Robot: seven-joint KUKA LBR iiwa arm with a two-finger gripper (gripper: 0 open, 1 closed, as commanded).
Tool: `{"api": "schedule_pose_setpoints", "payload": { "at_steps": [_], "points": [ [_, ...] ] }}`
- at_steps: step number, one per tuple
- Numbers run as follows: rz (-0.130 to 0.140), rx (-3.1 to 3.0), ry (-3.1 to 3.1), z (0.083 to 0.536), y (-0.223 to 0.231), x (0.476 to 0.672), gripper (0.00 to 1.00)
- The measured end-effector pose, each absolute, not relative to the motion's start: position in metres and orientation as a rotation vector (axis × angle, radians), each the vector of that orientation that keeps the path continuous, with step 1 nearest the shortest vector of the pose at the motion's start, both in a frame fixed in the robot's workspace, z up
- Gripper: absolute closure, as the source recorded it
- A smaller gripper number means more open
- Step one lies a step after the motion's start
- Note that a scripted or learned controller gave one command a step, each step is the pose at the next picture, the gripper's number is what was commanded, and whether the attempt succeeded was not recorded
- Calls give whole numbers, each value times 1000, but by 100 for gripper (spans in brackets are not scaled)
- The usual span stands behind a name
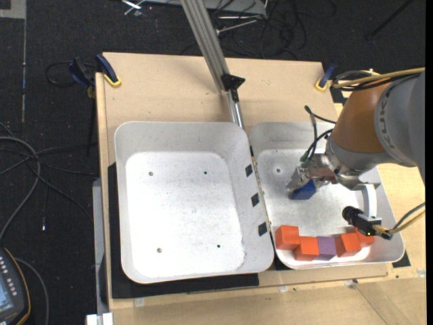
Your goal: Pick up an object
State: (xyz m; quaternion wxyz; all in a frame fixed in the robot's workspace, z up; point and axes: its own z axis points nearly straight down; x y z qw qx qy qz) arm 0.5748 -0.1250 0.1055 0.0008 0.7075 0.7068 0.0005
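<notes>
Both bins are white, the left bin (pixel 183 202) finely speckled with dark dots. In the right bin (pixel 284 161) lie three orange blocks (pixel 289 237), a purple block (pixel 327 247) and a blue block (pixel 303 191). The arm (pixel 379 131) is grey with an orange band; the surface (pixel 169 90) is pale tan, its corner clamps (pixel 108 73) blue and yellow

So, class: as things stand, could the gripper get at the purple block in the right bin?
Probably yes. The purple block lies uncovered, open from above, though orange blocks press against both its sides and the bin's front wall is close. The gripper hangs over a blue object nearby.
</notes>
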Motion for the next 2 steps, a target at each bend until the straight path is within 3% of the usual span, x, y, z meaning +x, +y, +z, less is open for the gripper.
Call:
{"api": "schedule_pose_setpoints", "payload": {
  "at_steps": [1, 2],
  "points": [
    [13, 2206, 2225, 201, -69, 632, 100],
    [2, 2215, 2223, 195, -77, 655, 100]
  ]
}}
